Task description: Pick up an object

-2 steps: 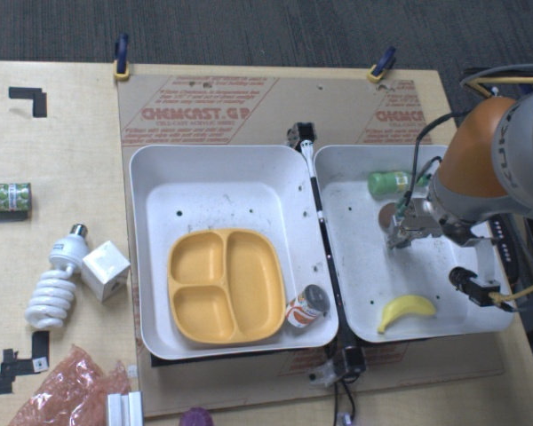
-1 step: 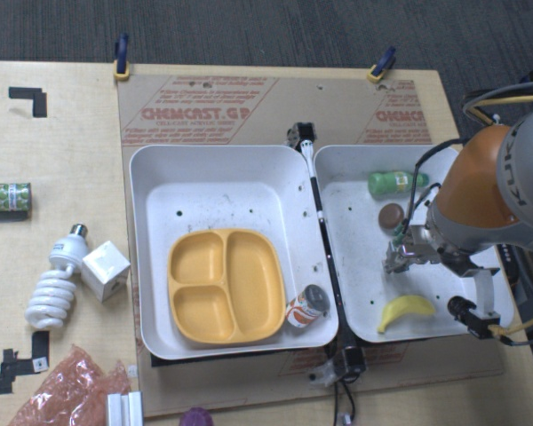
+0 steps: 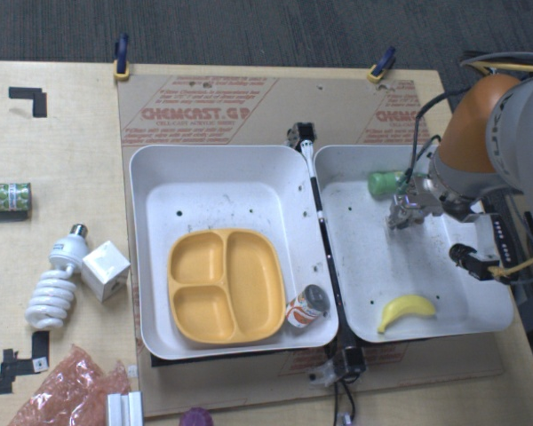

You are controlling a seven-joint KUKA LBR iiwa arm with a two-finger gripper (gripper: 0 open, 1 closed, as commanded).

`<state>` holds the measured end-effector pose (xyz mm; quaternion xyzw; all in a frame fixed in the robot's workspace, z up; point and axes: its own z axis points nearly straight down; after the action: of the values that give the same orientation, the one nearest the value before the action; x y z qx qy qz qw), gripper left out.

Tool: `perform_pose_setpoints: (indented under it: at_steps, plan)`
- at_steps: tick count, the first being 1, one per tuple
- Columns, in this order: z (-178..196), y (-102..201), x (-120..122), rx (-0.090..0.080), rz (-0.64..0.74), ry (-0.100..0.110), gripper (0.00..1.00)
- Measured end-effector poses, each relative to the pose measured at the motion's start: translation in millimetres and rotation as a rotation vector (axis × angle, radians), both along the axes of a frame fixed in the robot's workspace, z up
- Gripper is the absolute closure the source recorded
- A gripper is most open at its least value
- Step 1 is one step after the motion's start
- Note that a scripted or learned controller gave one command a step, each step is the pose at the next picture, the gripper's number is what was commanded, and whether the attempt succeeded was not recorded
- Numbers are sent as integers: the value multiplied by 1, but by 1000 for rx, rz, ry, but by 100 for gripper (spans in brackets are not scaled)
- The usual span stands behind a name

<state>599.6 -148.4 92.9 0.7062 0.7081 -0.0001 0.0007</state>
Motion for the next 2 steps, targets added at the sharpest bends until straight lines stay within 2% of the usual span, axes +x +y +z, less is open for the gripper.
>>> perform_pose_setpoints:
  at_steps: [1,2]
  plan:
    - [-1,-41,58,0,0,9,0]
    - [0,-25,-8,0,-3,0,0]
